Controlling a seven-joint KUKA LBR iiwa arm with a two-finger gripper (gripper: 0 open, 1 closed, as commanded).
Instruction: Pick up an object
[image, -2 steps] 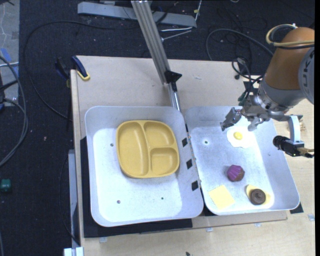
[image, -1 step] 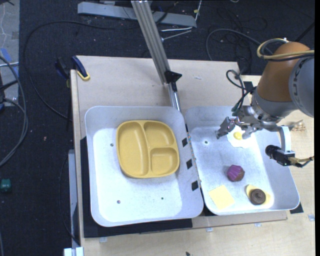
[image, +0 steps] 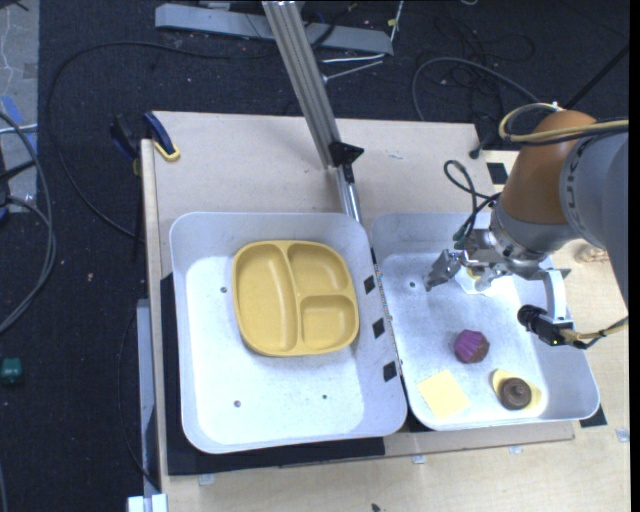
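So the likeliest grab here looks like the purple lump (image: 471, 346), sitting loose on the floor of the right bin (image: 420, 300), a bit below the tool (image: 452, 268) and toward the front edge of the bench (image: 250, 160). Nothing's touching it. Further out from the tool in the same direction there's a flat yellow square (image: 443, 392) and a brown ring thing (image: 515, 391) on a yellow base, both near the bin's front wall. The tool hangs over the back part of that bin with nothing in it; honestly I can't tell whether it's spread or pressed together from this angle. Off to the far side, the left bin (image: 200, 300) has a yellow divided plate (image: 296, 297). I'd say the pick hasn't really started: still need to line up, drop, pinch, lift.
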